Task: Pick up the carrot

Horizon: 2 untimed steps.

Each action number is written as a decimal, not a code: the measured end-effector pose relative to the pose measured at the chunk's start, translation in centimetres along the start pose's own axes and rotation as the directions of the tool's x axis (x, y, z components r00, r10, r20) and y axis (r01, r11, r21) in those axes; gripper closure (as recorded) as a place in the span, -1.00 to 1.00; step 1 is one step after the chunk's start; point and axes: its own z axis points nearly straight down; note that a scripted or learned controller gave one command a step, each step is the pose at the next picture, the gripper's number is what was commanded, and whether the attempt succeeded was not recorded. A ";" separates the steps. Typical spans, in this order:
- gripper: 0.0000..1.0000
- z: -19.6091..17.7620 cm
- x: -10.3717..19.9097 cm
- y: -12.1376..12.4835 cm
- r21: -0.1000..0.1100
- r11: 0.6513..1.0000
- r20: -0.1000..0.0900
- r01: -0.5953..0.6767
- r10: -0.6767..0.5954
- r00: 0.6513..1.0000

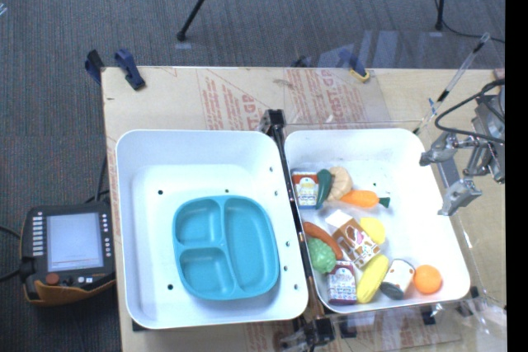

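Near-edge clutter first: orange ball [426, 279], yellow corn [372, 277]. Carrot [362, 199] lies mid right bin [412, 140], towards its far edge, green stub rightward. Probably light, rigid, slick plastic; grip across orange body. End effector [452, 177] hovers beyond bin's right rim; clench state unreadable.

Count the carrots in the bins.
2: one carrot mid right bin, beside the green vegetable; another carrot by the left wall. More may be hidden in the pile.

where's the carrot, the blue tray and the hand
carrot [360, 198]: camera view, on its orange body
blue tray [225, 246]: camera view, on the ridge between its compartments
hand [452, 177]: camera view, midway between its fingertips
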 end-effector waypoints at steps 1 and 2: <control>-1.00 14.4 1.4 1.2 -0.006 1.000 -0.017 -0.002 0.002 1.000; -1.00 20.1 -5.2 4.2 -0.003 0.999 -0.005 -0.050 0.050 0.999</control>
